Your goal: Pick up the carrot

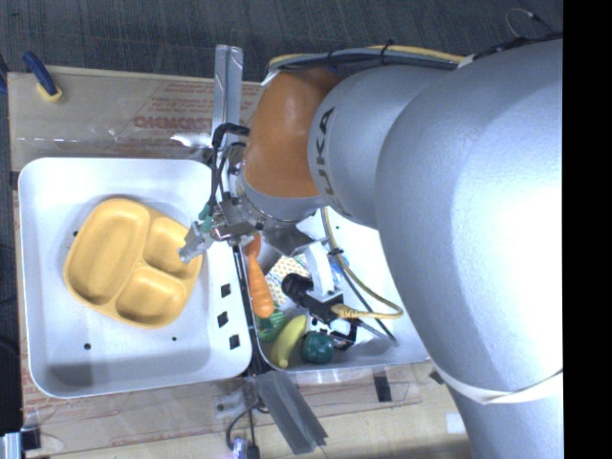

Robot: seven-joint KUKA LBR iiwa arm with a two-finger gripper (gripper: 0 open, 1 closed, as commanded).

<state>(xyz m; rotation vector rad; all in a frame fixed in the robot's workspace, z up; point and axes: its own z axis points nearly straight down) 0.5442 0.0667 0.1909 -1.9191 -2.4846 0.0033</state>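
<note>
A: Starting at the left, we are looking at the left bin [38, 285] with the yellow divided tray [129, 261] lying in it. Where is our gripper [212, 228] sitting?

B: It is hanging over the wall shared by the two bins, just past the tray's 3 o'clock edge. We are not able to tell how it is set; the wrist and cabling are crowding it.

A: And the carrot [259, 290]?

B: It is lying in the right bin [402, 347], tight against that bin's left wall, at about 5 o'clock from the gripper and near it. Its long axis is running roughly 12 to 6, with the upper end tucked under the wrist.

A: So we are judging the coming move as a short shift toward 5 o'clock, then down.

B: Yes, closing across the carrot's width. The wall beside it is leaving little room on that side, we think.

A: What is crowding the lower end?

B: A yellow banana-like toy [290, 339] and a dark green round one [318, 348], both at about 5 o'clock from the carrot's tip.
</note>
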